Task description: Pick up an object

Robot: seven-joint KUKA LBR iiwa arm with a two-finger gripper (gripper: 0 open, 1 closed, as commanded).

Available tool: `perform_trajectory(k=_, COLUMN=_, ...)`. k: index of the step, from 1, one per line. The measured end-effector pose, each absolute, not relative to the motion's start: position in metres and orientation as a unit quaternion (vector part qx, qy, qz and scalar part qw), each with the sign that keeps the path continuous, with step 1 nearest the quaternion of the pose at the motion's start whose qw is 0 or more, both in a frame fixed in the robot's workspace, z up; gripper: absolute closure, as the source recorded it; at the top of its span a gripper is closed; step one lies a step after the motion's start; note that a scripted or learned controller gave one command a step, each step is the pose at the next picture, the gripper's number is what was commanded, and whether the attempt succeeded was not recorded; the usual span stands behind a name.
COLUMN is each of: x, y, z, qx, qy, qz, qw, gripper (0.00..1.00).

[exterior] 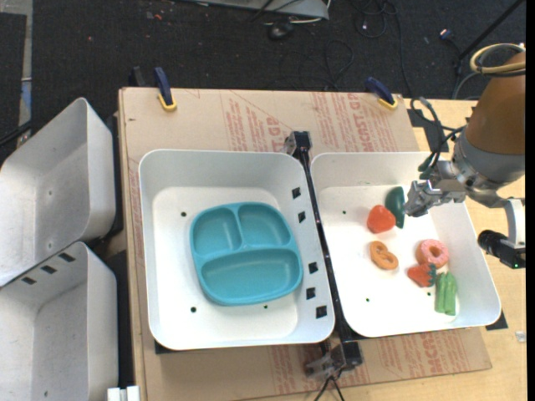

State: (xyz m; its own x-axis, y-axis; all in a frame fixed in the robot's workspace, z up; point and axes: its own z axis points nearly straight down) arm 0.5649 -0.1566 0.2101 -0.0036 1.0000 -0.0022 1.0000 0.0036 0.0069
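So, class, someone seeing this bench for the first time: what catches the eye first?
Probably the blue divided tray, alone in the left bin. Next, the bright toy foods in the right bin: a red piece, an orange ring, a pink doughnut. The gripper hangs over that bin's upper part.

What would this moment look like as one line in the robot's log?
stage: reaching | gripper: over right bin, beside dark green piece | grasp: unconfirmed | left bin: blue tray

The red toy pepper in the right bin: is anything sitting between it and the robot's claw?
Yes. A dark green piece lies right beside the red pepper, on the side facing the gripper, which is over the right bin close to both. The green piece sits in that direct path.
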Motion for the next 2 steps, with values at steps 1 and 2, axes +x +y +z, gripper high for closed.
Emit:
perform_trajectory(k=1, x=0.566, y=-0.157, z=0.218, qx=0.706, qy=0.708, qz=0.0004, qw=0.001, gripper=1.0)
perform_trajectory(k=2, x=0.571, y=-0.104, z=0.21, qx=0.705, qy=0.71, qz=0.0002, qw=0.0, gripper=1.0)
